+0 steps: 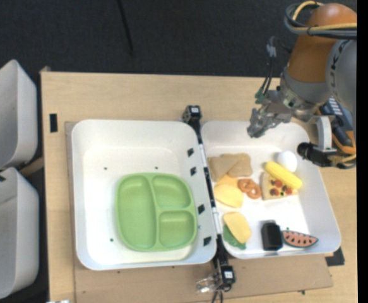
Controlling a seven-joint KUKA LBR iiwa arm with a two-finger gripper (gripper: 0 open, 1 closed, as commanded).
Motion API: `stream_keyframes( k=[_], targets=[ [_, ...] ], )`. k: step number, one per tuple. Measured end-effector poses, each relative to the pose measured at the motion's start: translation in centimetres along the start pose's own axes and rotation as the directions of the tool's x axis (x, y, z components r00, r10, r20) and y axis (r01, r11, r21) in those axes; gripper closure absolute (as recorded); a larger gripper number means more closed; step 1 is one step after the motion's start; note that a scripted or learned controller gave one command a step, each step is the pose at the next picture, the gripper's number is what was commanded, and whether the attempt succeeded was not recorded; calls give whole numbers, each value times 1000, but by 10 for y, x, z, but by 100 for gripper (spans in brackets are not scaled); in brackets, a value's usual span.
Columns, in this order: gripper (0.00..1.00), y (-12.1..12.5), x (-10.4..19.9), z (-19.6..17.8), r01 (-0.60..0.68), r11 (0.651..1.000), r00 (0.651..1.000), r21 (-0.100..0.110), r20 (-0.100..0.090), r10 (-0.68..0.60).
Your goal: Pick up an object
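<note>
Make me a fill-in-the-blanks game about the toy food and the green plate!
1. The green plate has ___ compartments.
2. The green plate lies in the ___ bin.
3. The watermelon slice lies beside a small ___ block.
4. The gripper hovers over the ___ bin.

Missing words: three; left; black; right

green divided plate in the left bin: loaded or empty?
Empty. The green three-compartment plastic plate lies flat in the left white bin; all compartments show bare green.

Right bin's [316, 188] far strip lies bare; toy food [259, 188] crowds the rest.
</note>
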State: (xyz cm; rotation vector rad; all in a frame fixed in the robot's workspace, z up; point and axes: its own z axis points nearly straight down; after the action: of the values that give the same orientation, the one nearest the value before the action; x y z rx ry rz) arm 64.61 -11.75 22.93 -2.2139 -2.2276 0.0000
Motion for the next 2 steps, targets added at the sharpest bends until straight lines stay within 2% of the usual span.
stream_keyframes(
  k=[2],
  targets=[
    [100,22,89,-14,0,1000,1000,-1,0,0]
  ],
)
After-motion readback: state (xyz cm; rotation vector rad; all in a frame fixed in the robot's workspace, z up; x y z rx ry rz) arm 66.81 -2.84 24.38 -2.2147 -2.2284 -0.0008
